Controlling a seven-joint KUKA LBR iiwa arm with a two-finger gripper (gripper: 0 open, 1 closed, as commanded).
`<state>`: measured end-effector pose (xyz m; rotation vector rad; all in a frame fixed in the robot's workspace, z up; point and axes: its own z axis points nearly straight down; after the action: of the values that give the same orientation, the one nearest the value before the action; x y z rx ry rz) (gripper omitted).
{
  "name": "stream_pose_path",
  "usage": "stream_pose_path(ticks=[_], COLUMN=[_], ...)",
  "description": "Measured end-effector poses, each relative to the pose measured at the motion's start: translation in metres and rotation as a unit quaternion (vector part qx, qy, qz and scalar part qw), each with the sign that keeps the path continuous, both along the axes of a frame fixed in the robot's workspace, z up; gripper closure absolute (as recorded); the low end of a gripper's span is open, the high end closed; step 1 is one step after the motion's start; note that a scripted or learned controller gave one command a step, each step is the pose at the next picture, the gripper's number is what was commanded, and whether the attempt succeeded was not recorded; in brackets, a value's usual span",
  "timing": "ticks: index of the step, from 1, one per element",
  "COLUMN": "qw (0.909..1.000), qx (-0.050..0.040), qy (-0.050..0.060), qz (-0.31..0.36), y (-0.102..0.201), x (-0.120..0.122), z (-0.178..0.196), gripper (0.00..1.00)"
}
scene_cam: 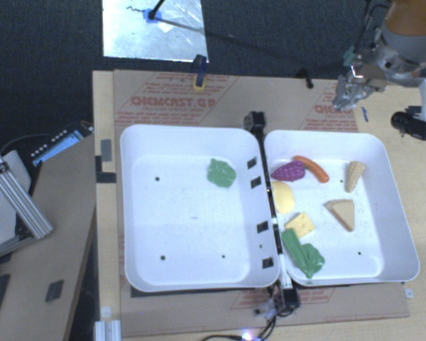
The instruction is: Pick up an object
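Smooth white bins [192, 279], seemingly plastic, on printed cardboard [170, 98].

I see dark carpet [42, 55] beyond the printed cardboard sheet [177, 98]. A shiny foil square [153, 20] lies on that carpet, behind the cardboard. A tan bench [50, 219] sits left of it.

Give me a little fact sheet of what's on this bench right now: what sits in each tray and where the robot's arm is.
left bin: one green leafy toy, near its upper right
right bin: purple grapes, orange sausage, cone, yellow piece, cheese block, bread wedge, green vegetable
end effector: above the cardboard behind the right bin, over no toy
held item: none seen
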<state>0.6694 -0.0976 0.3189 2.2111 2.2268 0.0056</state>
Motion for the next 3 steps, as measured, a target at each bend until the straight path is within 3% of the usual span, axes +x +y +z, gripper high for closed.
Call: stream_pose_path(ticks=[3], qw=[1.0000], qx=[0.0004], qy=[0.000], qz=[0.000], y=[0.092], x=[0.000], z=[0.061], gripper=[1.00])
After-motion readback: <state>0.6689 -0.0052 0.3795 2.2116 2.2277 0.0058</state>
